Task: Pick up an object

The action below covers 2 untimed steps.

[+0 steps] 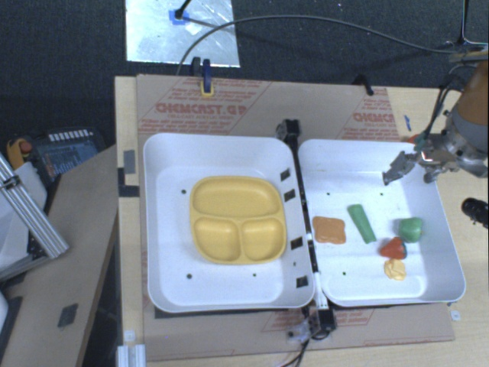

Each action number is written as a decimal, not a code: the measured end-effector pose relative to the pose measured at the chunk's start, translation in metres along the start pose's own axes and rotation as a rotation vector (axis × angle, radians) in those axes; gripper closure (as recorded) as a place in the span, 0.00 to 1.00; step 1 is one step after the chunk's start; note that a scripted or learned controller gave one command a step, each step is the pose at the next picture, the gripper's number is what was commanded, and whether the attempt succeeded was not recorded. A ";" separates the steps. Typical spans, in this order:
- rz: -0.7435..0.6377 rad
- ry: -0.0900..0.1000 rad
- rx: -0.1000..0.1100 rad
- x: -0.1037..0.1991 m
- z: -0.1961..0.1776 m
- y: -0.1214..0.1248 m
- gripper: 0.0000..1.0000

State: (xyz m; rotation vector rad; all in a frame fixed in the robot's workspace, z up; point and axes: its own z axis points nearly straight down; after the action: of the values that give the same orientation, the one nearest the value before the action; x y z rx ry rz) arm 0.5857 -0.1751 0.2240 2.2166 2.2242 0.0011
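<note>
Arm: the grey arm comes in from the right, with its orange band up by the edge of the view, over the far right part of the right bin.
Gripper: the gripper hangs over the upper right area of the right bin, well apart from the toys below it.
Fingers: they look spread apart, one dark tip pointing left and down and the other nearer the wrist, with nothing between them as far as I can see.
Right bin contents: all bunched in the lower half. An orange flat piece sits left, a green stick lies tilted just beside it, and a green round piece is over toward the right wall.
More right bin: a red piece sits just below the green round one, with a small yellow piece touching or nearly touching it underneath.
Left bin: the left bin carries a yellow divided tray about in the middle, with one long compartment on top and two smaller ones below.
Surface: both bins sit side by side on the surface, which is covered in brown printed cardboard.
</note>
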 end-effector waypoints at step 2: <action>0.003 0.000 0.002 -0.010 0.100 0.004 0.00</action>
State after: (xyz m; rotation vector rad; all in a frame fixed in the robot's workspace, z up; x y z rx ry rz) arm 0.5899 -0.1854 0.1243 2.2206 2.2227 -0.0009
